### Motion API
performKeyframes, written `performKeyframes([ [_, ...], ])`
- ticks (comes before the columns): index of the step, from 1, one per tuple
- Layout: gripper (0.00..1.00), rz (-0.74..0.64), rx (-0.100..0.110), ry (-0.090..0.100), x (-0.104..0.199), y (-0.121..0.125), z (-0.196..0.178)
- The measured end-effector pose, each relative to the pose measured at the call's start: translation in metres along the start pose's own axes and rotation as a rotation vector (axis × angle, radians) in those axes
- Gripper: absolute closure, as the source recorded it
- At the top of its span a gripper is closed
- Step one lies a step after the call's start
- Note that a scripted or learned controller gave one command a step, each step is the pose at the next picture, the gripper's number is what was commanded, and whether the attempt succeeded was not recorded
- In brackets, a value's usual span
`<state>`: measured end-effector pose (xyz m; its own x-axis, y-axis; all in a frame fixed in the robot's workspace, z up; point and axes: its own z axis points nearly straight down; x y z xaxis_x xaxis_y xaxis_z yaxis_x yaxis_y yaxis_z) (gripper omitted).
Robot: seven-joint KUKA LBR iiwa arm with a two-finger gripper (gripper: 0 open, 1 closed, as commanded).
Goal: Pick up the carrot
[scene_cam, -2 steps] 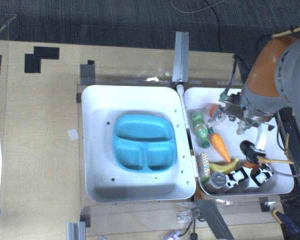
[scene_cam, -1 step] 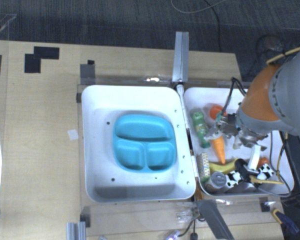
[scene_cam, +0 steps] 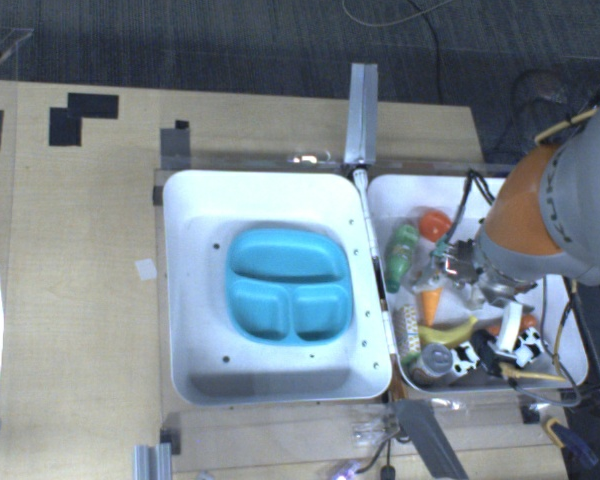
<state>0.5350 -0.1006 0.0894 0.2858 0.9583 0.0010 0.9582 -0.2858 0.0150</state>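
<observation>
A: What is on the left?

B: The left bin (scene_cam: pixel 195 268) holds 1 blue tray (scene_cam: pixel 285 286) with 3 compartments: a wide one on the far side and 2 smaller ones on the near side. It lies about in the middle of the bin.

A: And to the right of that?

B: The right bin (scene_cam: pixel 395 200) is crowded. Along its left wall lies a green bottle (scene_cam: pixel 400 252), and a red-orange ball (scene_cam: pixel 435 224) sits just to the bottle's right, on the far side.

A: Where is the carrot?

B: The carrot (scene_cam: pixel 431 305) lies in the right bin, left of its middle, just near of the green bottle. A banana (scene_cam: pixel 449 332) lies across just near of the carrot, and a grey round can (scene_cam: pixel 435 361) sits by the near wall.

A: And the gripper?

B: The gripper (scene_cam: pixel 452 268) is low over the right bin, just to the right of the carrot's far end. It is too dark and cluttered there, so I cannot tell how far it is open or whether it has hold of anything. The grey arm (scene_cam: pixel 575 203) with its orange band comes in from the right. A black-and-white toy (scene_cam: pixel 526 347) lies near of it.
</observation>
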Motion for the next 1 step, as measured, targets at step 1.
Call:
performKeyframes([
  [1,1.00,-0.008,-0.005,0.003,0.0026,0.0023,-0.0116],
])
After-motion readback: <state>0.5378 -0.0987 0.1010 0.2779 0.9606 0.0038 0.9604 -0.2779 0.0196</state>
